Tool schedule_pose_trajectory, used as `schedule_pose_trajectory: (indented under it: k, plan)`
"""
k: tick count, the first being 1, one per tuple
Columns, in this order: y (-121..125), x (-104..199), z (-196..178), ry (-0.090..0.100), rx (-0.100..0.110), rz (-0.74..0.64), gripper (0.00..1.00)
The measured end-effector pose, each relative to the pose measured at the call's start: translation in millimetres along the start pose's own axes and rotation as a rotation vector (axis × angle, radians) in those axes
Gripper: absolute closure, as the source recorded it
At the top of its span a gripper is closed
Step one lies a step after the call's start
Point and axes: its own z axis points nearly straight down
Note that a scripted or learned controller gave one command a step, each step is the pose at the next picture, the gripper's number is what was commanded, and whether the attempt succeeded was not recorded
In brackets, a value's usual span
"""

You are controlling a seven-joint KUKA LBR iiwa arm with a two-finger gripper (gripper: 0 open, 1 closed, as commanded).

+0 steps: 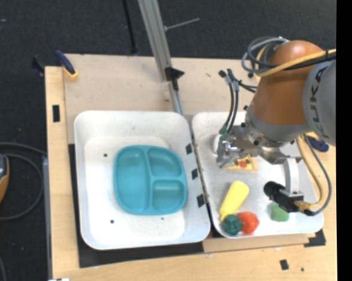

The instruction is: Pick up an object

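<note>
My gripper [227, 153] hangs over the far left part of the right bin [206, 127], below the grey arm with its orange band. A small yellow and red object [245, 164] lies just to the right of the gripper tip, partly hidden by it. Nearer the front lies a long yellow object [233, 197]. A red ball-like object [249, 222] and a dark green one [231, 225] sit together at the front edge. A light green piece [279, 213] rests at the front right.
The left bin [88, 133] holds a teal divided plate [150, 178]. An aluminium post [158, 40] rises behind the bins. The wall between the two bins runs close to the gripper's left.
</note>
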Motion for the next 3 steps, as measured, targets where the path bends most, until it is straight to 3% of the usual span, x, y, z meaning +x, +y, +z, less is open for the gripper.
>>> schedule_pose_trajectory:
  k: [1,2,3]
  plan:
    - [-2,59,16,0.0,0.002,0.0,1.0]
    - [5,101,35,-0.001,0.004,0.002,1.0]
    - [5,99,34,-0.001,0.003,0.006,0.0]
